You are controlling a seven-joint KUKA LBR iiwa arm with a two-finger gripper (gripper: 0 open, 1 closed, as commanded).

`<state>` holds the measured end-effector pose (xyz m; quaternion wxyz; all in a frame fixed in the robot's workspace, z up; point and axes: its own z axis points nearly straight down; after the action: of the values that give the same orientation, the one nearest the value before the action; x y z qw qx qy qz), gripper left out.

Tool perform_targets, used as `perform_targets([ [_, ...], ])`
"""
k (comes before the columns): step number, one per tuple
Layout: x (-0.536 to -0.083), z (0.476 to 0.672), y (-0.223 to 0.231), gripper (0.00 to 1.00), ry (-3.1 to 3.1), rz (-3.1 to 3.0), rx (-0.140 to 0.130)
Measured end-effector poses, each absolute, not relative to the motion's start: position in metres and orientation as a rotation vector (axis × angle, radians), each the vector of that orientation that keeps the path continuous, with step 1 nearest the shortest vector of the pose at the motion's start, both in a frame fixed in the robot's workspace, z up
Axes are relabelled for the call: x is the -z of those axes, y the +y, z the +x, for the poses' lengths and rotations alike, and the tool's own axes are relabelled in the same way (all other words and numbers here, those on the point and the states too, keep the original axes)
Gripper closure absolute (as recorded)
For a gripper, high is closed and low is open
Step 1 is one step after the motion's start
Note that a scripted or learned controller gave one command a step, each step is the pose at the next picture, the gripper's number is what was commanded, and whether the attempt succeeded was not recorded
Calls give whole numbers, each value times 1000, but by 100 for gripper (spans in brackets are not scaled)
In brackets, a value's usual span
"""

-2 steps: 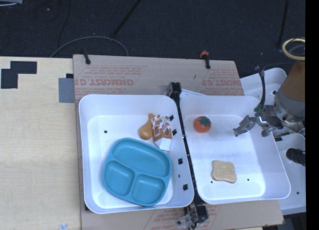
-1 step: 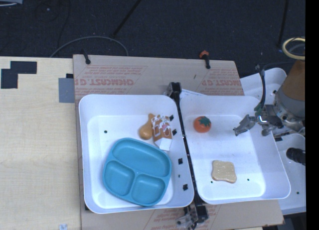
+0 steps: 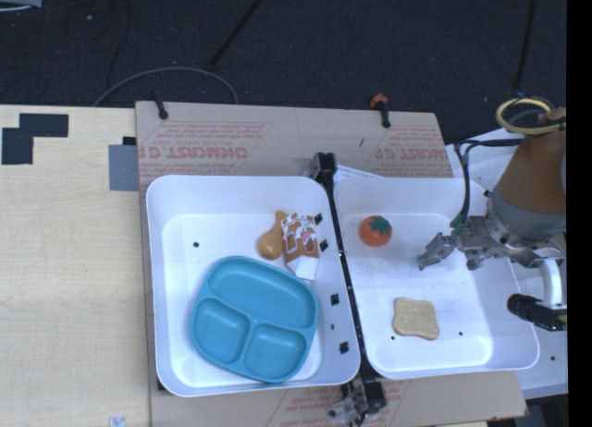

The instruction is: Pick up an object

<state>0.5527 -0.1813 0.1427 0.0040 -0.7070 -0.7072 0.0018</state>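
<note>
Orange-red, the toy tomato [image 3: 375, 230] sits near the right bin's [image 3: 462, 356] far left corner, nothing crowding it. We see a tan bread slice [image 3: 415, 318] nearer the front edge. Our gripper [image 3: 442, 253], fingers spread and empty, hovers between them toward the right edge.

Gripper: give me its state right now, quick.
Gripper: over the right bin, nothing seen between its fingers; open or closed cannot be told. The orange fruit and the tan slice lie apart from it in that bin.
</note>
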Motion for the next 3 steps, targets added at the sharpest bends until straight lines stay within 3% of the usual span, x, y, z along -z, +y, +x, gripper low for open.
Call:
perform_targets([
  [1,-89,551,-180,0,-2215,-2217,-6],
  [2,-102,552,-181,100,-2214,-2222,-3],
  [3,-145,549,-186,100,-2216,-2228,1],
])
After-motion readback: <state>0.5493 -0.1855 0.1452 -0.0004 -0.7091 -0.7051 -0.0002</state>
